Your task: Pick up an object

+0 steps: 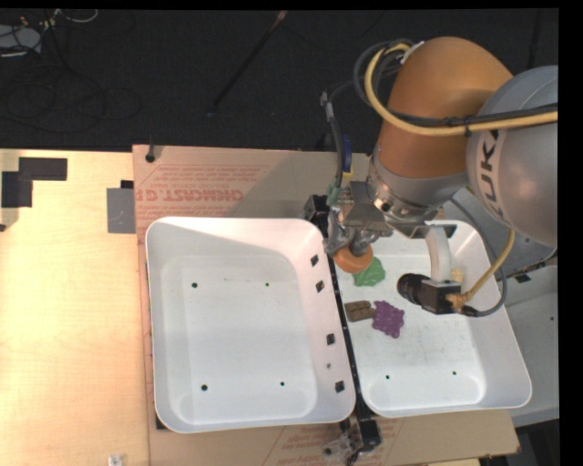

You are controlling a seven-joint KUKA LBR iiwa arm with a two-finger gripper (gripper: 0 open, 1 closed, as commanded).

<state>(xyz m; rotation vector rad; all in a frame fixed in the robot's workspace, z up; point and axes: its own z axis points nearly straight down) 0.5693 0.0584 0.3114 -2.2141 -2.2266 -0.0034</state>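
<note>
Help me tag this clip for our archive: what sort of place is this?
Probably a robotics lab: a grey-and-orange arm, two white bins on a plywood bench, cables behind.

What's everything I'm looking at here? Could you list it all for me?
left bin: 1, white, on the cardboard
right bin: 1, white, beside the left bin
orange lump: 1, orange, right bin, far corner by the left bin, under the arm's tip
green lump: 1, green, right bin, against the orange lump
brown piece: 1, brown, right bin, near its left wall
purple lump: 1, purple, right bin, beside the brown piece
cardboard: 1, brown, under both bins
bench: 1, pale wood, left
arm: 1, grey with an orange band, over the right bin
</note>
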